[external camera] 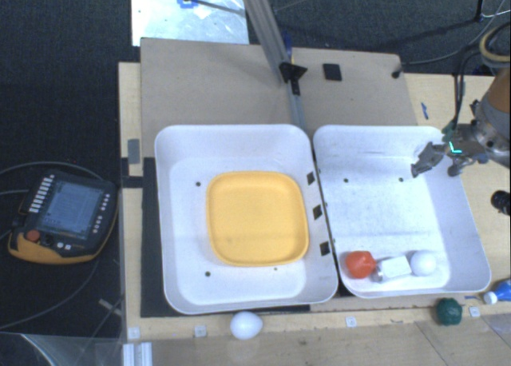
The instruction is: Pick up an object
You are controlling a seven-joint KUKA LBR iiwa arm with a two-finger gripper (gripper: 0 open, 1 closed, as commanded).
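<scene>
Over the far right part of the right bin (399, 196), the hand (437, 161) is hovering with its two dark fingers spread apart and nothing between them; a small green light is glowing just behind the fingers. The arm (497, 121) is reaching in from the right edge. Along the near wall of the same bin, three objects are lying in a row: an orange-red object (358, 263) at the left, a white block (394, 268) touching it in the middle, and a white ball (423, 262) at the right end, just beside the block. All three are lying well apart from the hand. In the left bin (180, 196), a yellow square plate (257, 217) is resting flat at the centre. On the worktop (223, 77), a white egg-shaped object (246, 325) is sitting just outside the near edge of the left bin, and a dark green ball (449, 311) is sitting near the right bin's near right corner. On the dark floor at far left, a handheld control pendant (62, 220) is lying with its screen facing up.
</scene>
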